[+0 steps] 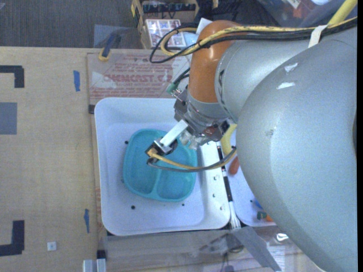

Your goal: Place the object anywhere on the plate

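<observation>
camera view — fingers (193,140) above the teal plate (143,177); spread or pressed — cannot tell

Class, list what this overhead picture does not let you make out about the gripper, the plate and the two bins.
1. The gripper: camera view; its own body covers its underside, so whether it carries anything cannot be told.
2. The teal plate: camera view; its upper right part lies under the gripper.
3. The right bin: camera view; the grey arm covers most of it, and the small bits showing there are too small to name.
</observation>
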